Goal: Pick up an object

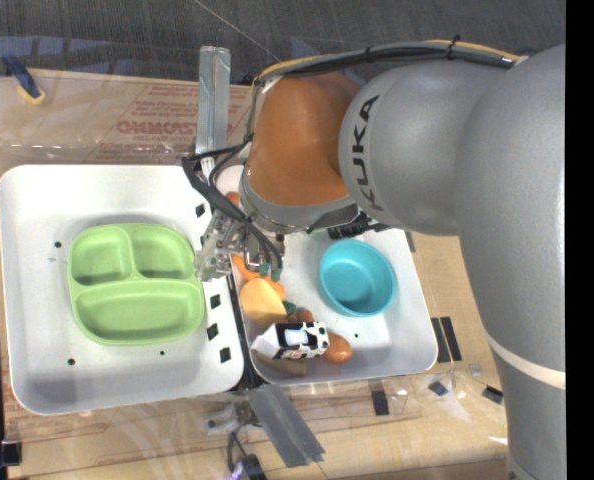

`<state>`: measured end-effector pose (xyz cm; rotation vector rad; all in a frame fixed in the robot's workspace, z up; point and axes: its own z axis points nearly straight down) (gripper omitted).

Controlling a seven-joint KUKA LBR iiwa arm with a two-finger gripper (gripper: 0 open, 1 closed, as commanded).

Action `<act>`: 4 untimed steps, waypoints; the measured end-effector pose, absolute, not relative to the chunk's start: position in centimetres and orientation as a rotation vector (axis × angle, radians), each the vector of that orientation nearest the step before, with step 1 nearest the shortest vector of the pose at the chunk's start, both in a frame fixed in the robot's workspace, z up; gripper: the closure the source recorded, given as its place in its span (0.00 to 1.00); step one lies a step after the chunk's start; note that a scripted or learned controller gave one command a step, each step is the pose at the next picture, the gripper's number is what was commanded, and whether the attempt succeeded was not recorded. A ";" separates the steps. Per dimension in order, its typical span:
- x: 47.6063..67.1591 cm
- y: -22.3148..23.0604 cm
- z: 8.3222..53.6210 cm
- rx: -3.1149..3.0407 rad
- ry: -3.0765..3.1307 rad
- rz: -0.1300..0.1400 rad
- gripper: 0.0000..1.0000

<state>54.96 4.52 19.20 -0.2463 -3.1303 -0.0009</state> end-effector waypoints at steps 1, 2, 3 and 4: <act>60.3 6.5 23.8 -0.424 -3.116 0.000 1.00; 60.4 6.7 24.9 -0.410 -3.120 0.000 1.00; 59.4 -1.6 25.3 -0.600 -3.082 0.003 1.00; 59.6 -7.3 19.1 0.136 -3.136 0.000 1.00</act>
